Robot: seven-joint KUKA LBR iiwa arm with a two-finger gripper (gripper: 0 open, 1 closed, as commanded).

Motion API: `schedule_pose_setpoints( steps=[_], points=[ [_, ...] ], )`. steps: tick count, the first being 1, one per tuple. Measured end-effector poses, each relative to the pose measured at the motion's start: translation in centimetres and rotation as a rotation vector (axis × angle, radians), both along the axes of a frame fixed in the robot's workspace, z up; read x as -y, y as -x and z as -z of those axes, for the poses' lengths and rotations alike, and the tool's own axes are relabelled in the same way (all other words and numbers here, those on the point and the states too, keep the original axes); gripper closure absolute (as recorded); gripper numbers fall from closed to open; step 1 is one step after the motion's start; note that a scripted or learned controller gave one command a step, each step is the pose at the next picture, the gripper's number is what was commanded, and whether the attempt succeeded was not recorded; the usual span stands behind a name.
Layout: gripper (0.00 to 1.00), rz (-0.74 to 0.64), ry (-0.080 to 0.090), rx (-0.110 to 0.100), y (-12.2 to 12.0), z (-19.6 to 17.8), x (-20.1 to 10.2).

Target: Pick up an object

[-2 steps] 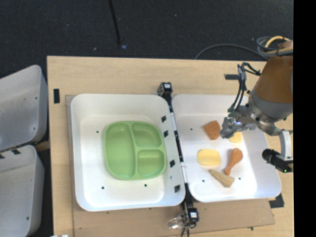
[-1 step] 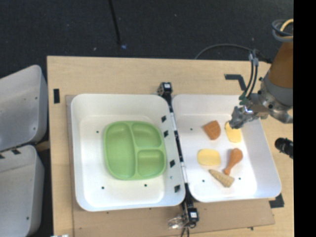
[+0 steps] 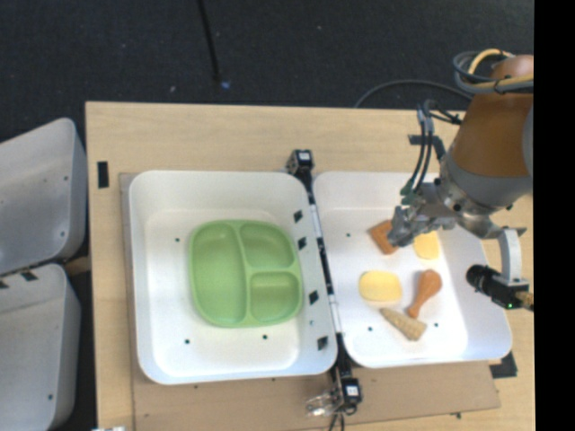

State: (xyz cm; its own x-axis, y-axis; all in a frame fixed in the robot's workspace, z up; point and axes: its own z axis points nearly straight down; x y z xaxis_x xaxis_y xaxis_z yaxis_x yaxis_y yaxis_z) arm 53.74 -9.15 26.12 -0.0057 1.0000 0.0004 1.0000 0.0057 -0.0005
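Note:
In the right bin (image 3: pixel 355 200) lie several food items: an orange-brown wedge (image 3: pixel 381 237), a pale yellow piece (image 3: pixel 428 246), a yellow rounded lump (image 3: pixel 380 285), an orange drumstick (image 3: pixel 425 291) and a tan cone-like piece (image 3: pixel 403 323). My gripper (image 3: pixel 406 228) hangs low over the bin's upper middle, right between the orange-brown wedge and the pale yellow piece. Its dark body covers the fingertips, and I see nothing held between them.
The left bin (image 3: pixel 153 330) holds a green divided plate (image 3: pixel 244 271). A ridge with black clips (image 3: pixel 316 259) separates the two bins. The arm's grey and orange bulk (image 3: pixel 490 146) overhangs the right bin's far right corner, with cables (image 3: pixel 422 151) trailing beside it.

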Motion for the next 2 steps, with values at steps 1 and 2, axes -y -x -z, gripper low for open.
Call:
schedule_pose_setpoints(
  steps=[1,2],
  points=[
    [1.00,-0.002,-0.001,0.001,0.3,0.2,-6.3],
    [1.00,-0.003,-0.002,0.003,0.4,0.0,-12.3]
  ],
)
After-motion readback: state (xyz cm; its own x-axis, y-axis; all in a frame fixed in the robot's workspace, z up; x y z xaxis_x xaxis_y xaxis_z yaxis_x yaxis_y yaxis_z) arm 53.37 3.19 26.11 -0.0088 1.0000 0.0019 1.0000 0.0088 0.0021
